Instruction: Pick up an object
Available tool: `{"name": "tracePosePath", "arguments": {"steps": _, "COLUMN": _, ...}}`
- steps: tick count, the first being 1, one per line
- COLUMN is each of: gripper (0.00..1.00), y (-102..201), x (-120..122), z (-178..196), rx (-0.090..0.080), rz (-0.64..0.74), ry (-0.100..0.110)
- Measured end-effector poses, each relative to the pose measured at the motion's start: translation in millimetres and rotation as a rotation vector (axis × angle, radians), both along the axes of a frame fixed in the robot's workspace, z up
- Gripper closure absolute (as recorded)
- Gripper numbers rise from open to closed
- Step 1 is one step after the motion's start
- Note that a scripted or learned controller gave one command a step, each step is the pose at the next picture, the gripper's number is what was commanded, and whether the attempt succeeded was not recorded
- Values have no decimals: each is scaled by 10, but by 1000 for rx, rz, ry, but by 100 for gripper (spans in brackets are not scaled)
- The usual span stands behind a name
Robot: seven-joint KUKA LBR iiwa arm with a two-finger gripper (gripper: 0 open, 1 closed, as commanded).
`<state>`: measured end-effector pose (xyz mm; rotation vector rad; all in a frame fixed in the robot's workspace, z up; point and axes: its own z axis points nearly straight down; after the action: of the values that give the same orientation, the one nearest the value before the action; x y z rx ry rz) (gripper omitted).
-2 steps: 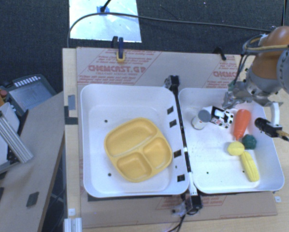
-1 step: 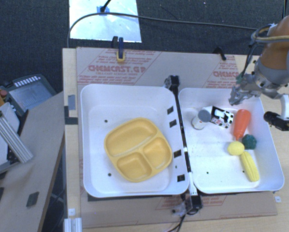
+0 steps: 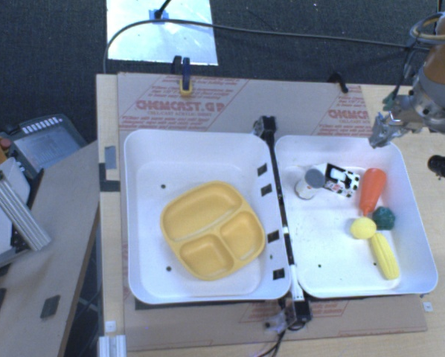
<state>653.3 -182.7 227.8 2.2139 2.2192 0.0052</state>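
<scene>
The counter [image 3: 59, 222] carries two shallow white bins side by side, and the pincer [image 3: 381, 132] hangs over the far right rim of the right bin [image 3: 334, 274], at the end of the grey arm [image 3: 434, 88] with its orange band that comes in from the right; whether its tips are spread or closed cannot be told from this angle, and nothing shows between them. Well to the left of the pincer and nearer the camera sits the left bin [image 3: 144, 155], which holds a yellow divided tray [image 3: 211, 229]. Nearer than the pincer, in the right bin, lie the loose objects: a yellow corn cob [image 3: 385, 255] toward the near right, an orange carrot [image 3: 370, 190] just below the pincer, a black-and-white patterned block [image 3: 341, 179] slightly left of the carrot, a small grey-topped cylinder [image 3: 309, 183] further left, a yellow ball [image 3: 362, 228] touching the cob's upper end, and a small dark green piece [image 3: 385, 216] beside the ball.
</scene>
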Motion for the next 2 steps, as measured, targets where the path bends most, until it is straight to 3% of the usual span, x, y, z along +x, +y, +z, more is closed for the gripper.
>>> {"name": "tracePosePath", "arguments": {"steps": 1, "gripper": 100, "y": -2, "x": 12, "z": 243, "rx": 1, "rz": 2, "ry": 2}}
{"name": "tracePosePath", "arguments": {"steps": 2, "gripper": 100, "y": 590, "x": -10, "z": 119, "rx": 4, "rz": 7, "ry": 7}}
